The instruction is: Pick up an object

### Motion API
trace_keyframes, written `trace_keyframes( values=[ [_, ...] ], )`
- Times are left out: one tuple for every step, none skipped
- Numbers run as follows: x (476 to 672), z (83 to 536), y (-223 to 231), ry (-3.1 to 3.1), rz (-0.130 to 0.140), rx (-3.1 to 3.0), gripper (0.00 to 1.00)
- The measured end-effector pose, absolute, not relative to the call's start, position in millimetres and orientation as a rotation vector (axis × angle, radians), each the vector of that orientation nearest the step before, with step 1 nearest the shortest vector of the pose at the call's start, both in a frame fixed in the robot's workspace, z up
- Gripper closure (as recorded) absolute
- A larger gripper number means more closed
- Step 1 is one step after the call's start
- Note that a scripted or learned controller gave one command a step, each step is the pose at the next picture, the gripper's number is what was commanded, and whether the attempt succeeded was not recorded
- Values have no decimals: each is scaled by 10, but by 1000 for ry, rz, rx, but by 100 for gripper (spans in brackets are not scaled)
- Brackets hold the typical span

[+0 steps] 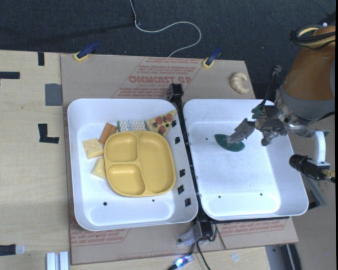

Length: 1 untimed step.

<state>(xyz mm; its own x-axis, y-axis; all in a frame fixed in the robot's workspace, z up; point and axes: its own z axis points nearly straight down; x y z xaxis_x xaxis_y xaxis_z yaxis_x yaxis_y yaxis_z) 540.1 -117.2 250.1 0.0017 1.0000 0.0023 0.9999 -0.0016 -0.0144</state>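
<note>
A small dark green object (227,143) lies on the floor of the right bin (242,190), towards its far side. My gripper (237,135) reaches in from the right and sits right at the green object, its dark fingers over the object's right part. The left bin (84,207) holds a yellow divided plate (139,163), with several flat pieces tucked beside it: tan squares (93,148), an orange-brown piece (107,132) and patterned pieces (160,121) along the far edge.
A beige lump (240,82) rests on the cardboard behind the right bin. Blue and yellow clamps (212,56) hold the cardboard's far edge. A white cable (169,30) loops over the dark floor beyond. The arm's body (310,89) hangs over the right bin's far right corner.
</note>
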Motion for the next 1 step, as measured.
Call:
trace_keyframes(
  values=[
    [5424,2567,-1169,-2222,1,-2218,0]
  ],
)
